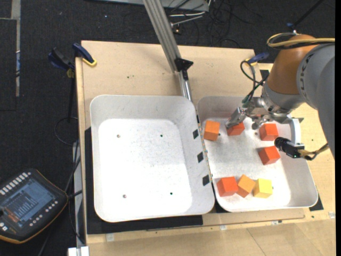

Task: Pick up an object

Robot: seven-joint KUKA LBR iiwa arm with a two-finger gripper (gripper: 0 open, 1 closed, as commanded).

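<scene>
A pale wooden bench (138, 68) stood on dark carpet strewn with black cables, carrying two shallow white bins side by side. The left bin (144, 156) showed a speckled floor. The right bin (298, 188) held orange and red blocks plus one yellow block (263, 188) near its front edge. A teach pendant (26, 202) with a lit screen lay on the floor at lower left; its writing was too small to read. The grey arm's gripper (238, 122) hung low over a red block (236, 128) at the bin's back; whether its jaws were open or shut could not be told.
</scene>
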